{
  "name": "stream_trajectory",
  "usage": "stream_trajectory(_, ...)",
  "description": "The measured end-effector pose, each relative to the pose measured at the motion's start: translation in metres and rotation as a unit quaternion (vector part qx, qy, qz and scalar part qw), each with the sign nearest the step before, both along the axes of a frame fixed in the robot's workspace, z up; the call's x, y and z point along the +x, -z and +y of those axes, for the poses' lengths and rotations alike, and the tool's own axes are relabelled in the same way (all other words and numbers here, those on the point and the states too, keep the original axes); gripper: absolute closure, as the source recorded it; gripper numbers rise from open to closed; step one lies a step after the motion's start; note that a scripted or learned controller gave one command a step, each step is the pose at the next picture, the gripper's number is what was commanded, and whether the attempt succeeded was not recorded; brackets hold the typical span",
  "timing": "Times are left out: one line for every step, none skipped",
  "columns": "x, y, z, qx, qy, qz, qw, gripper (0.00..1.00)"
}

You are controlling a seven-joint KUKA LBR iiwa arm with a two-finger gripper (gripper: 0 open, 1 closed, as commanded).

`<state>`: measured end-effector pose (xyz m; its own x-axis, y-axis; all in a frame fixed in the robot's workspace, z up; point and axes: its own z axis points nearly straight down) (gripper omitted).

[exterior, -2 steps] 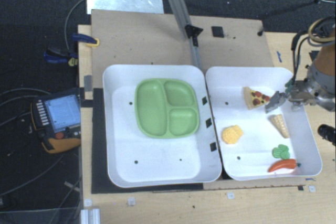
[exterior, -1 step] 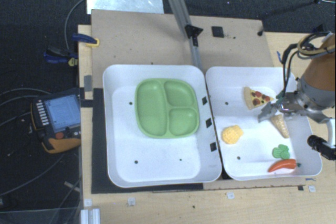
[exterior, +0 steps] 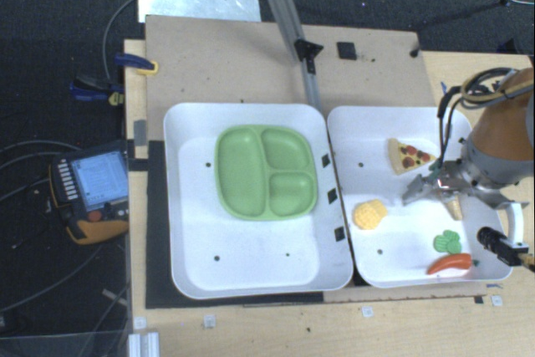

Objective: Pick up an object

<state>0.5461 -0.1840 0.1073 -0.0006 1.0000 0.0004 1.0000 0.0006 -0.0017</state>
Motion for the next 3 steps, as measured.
stream_trajectory(0.002,-0.013,0.0,-0.0008,0.0,-0.003,1.0,1.0)
stream_trajectory(0.005,-0.057,-0.001,-0.0011,-0.002,-0.004,1.0,1.0)
stream_trajectory(0.006,-0.105,0.008,-0.0011,-0.002,-0.004,1.0,1.0)
